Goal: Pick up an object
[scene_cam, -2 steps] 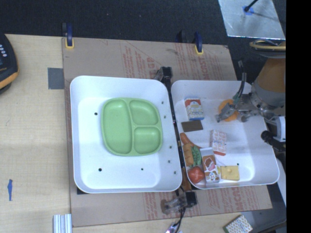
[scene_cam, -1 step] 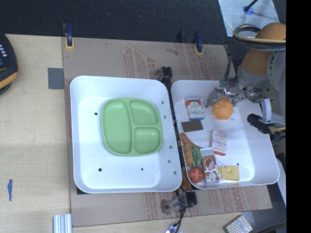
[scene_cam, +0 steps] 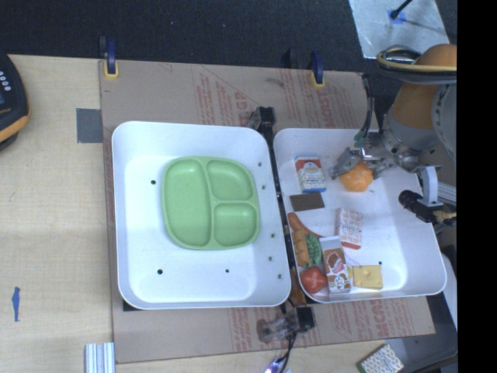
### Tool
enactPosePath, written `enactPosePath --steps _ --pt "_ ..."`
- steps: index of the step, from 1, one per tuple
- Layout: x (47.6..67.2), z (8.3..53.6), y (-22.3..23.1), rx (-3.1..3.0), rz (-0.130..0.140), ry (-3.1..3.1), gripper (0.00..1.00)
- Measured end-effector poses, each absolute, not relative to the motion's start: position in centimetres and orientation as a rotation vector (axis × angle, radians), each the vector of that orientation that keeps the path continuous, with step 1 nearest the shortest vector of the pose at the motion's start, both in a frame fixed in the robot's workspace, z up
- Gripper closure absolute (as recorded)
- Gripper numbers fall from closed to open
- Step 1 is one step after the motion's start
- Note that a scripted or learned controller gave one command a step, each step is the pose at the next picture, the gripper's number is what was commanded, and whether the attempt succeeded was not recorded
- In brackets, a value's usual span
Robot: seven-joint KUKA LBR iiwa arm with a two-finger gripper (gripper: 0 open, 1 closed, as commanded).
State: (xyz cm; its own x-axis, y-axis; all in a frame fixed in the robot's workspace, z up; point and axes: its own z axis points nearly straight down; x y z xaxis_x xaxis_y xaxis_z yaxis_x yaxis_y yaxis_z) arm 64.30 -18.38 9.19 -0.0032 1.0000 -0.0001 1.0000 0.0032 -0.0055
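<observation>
From above, the gripper (scene_cam: 359, 164) sits over the right bin (scene_cam: 411, 263), its 2 fingers closed around an orange fruit (scene_cam: 357, 179) near the bin's back. Below lie a small carton (scene_cam: 311, 173) with a red top, a brown bar (scene_cam: 307, 201), a red-and-white packet (scene_cam: 350, 228), a carrot (scene_cam: 298, 229), a tomato (scene_cam: 312, 279) and a cheese wedge (scene_cam: 366, 277); their printing is too small to read. The left bin (scene_cam: 140, 270) holds a green 3-compartment plate (scene_cam: 210, 202). Red lettering on the cardboard (scene_cam: 194, 92) is illegible.
</observation>
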Motion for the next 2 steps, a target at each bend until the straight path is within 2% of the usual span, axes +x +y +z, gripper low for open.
enactPosePath --steps 1,2 --pt "64.4 10.3 -18.4 -2.213 0.006 -2.226 1.0" --pt "63.5 16.6 -12.2 -2.211 -0.004 -2.234 1.0"
